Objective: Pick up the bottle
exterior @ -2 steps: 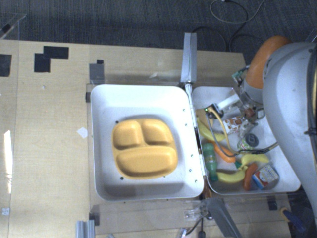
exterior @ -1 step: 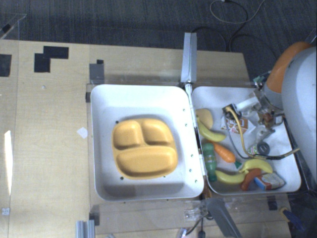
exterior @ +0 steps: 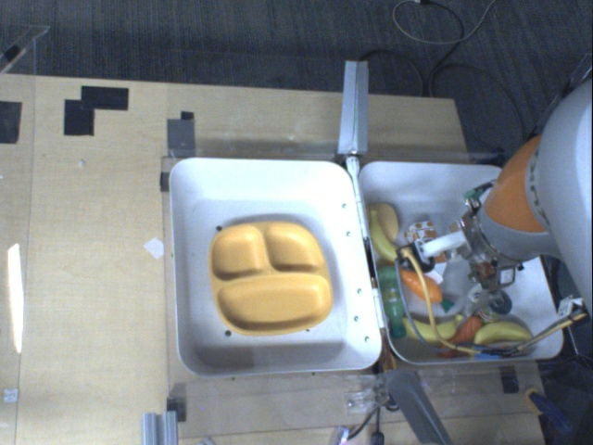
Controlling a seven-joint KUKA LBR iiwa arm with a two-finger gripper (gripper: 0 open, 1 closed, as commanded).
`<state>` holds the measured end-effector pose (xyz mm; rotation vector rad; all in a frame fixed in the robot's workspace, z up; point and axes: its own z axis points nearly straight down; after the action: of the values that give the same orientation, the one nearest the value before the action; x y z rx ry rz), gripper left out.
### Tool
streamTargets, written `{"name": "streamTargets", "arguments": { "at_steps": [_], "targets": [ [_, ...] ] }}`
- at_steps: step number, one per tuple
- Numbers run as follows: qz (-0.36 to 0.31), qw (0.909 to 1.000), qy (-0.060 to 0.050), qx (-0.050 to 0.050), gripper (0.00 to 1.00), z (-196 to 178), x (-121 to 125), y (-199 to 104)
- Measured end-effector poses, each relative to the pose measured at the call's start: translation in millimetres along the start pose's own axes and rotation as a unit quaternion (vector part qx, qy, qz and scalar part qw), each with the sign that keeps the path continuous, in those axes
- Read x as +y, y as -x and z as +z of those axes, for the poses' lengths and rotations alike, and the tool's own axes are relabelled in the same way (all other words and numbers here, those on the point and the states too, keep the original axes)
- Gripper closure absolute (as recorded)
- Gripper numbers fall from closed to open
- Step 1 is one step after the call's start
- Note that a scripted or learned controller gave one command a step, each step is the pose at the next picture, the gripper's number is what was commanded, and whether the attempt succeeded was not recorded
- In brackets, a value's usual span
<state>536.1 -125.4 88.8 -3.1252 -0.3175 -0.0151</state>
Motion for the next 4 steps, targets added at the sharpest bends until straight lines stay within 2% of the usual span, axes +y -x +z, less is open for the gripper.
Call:
{"name": "streamTargets", "arguments": {
  "at_steps": [1,2,3,4],
  "targets": [
    [0.000,1.0000,0.000,0.004,1.00,-12,0,-4],
    [-0.001,1.0000,0.000,0.004,0.00,-12,0,-4],
    [-0.007,0.9999,-0.009,0.000,0.00,-2,47,-8],
    [-0.010,0.9999,-0.006,0.002,1.00,-13,48,-10]
  ]
}}
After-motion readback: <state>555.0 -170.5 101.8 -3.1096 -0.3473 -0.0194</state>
